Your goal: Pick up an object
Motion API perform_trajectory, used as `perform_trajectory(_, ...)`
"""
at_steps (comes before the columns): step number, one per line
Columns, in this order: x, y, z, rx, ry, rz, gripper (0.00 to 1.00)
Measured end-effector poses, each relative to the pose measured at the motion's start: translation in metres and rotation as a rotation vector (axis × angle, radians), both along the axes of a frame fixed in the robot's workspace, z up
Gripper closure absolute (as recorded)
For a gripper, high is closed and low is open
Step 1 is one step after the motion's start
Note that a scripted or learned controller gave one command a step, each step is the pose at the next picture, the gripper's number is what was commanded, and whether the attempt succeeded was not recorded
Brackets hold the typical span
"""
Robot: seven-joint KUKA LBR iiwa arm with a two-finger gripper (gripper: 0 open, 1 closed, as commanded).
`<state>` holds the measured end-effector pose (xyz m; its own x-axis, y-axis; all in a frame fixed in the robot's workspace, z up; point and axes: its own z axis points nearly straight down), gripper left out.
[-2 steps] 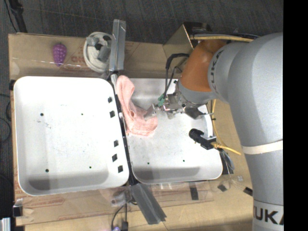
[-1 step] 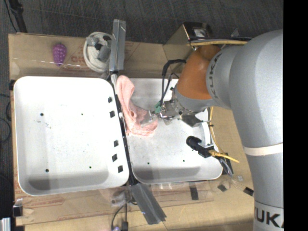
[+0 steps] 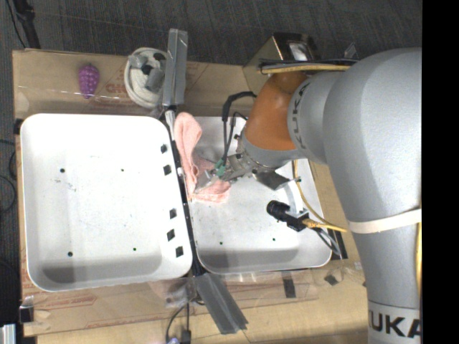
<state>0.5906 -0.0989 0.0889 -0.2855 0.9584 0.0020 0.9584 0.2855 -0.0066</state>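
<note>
A pink cloth (image 3: pixel 191 149) is lying in a white bin (image 3: pixel 244 253); a purple object (image 3: pixel 88 79) is sitting on the tan counter (image 3: pixel 50 70).

Dark grey carpet floor (image 3: pixel 215 13) lies behind the brown bench (image 3: pixel 50 77).

You have two white bins that look like smooth, slightly glossy plastic: the left bin (image 3: pixel 93 199) and the right bin (image 3: pixel 251 242). Against the right bin's left wall lies a pink cloth (image 3: pixel 193 156), soft, matt and rumpled. The arm (image 3: pixel 373 135) above that bin has a smooth satin grey shell with a glossy orange band (image 3: pixel 272 120). Behind the bins, the bench (image 3: pixel 50 77) looks like matt brown cardboard.
</note>
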Motion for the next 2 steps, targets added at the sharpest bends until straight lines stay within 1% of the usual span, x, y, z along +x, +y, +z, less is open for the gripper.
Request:
perform_trajectory(1,-0.001,0.0,0.006,-0.002,0.004,0.005,1.0)
perform_trajectory(2,0.022,0.05,0.1,-0.003,-0.003,-0.138,1.0)
